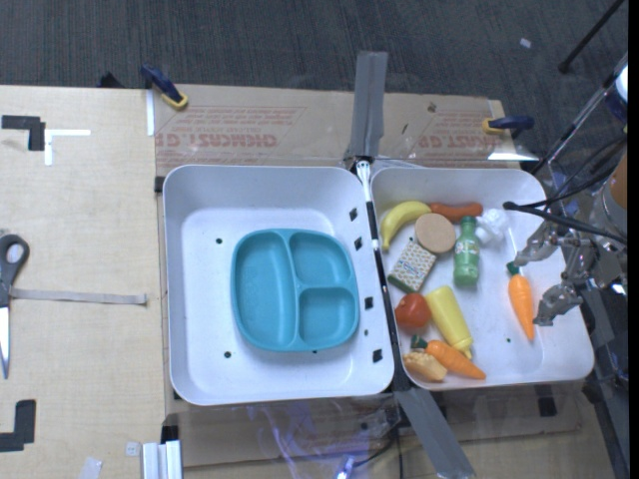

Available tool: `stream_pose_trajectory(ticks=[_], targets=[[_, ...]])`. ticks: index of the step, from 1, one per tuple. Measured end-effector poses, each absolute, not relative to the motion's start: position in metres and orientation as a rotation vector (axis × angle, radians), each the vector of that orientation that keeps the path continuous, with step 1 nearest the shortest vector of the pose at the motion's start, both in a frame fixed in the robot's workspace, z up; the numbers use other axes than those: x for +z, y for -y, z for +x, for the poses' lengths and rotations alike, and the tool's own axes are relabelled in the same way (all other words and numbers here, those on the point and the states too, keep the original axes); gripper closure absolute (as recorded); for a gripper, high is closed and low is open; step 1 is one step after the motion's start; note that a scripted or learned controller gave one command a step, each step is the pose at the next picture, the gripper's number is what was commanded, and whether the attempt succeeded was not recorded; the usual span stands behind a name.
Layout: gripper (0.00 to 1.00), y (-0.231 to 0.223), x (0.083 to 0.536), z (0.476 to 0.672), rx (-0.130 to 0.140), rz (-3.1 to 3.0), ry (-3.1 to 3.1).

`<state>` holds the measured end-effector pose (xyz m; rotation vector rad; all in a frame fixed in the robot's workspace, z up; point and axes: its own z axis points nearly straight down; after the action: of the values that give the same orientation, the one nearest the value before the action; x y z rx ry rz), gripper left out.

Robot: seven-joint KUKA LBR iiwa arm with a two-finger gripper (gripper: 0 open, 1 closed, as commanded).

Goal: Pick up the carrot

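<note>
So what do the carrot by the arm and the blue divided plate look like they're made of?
The orange carrot with a green top looks like moulded plastic toy food: uniform colour, smooth surface. The teal three-compartment plate also looks plastic: evenly coloured, rounded moulded dividers, semi-matte finish.

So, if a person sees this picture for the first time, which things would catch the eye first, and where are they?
Probably the turquoise divided plate, alone in the left bin. Next, the bright cluster of toy food in the right bin: a banana, a green bottle, a tomato. A carrot lies apart near that bin's right side, with the gripper just beside it.
</note>
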<state>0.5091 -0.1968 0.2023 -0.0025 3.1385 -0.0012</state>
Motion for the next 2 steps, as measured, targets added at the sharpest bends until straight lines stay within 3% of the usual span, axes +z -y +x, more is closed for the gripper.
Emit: stream_pose_trajectory(ticks=[1,2], targets=[[0.00,0.2162,0.0928,0.5157,-0.002,0.031,-3.137],[1.00,0.2147,0.1028,0.5184,-0.005,0.022,-3.133]])
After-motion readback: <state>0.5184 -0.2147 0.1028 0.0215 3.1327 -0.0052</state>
